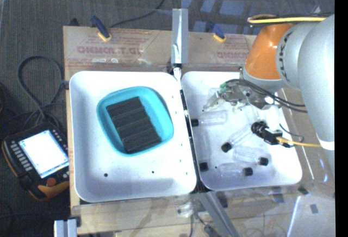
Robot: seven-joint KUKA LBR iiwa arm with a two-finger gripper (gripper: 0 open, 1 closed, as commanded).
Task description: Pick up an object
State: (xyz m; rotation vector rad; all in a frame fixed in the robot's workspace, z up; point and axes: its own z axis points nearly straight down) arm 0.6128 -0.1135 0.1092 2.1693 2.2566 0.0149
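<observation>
Several clear plastic tubes with black caps lie in the right bin (293,170). One tube (235,140) rests near the bin's middle, another (232,170) along the front wall, and a third (213,119) close to the left wall. My gripper (224,95) reaches in from the right and hangs low over the back left part of this bin, just above and behind the third tube. Nothing is visibly held in it. The orange band (263,59) and grey arm cover the bin's back right corner.
The left bin (87,170) holds a light blue dish (109,105) with a black ribbed block (134,124) in it. A black plug with a yellow cable (266,132) hangs over the right bin. A teach pendant (37,155) lies left of the bench.
</observation>
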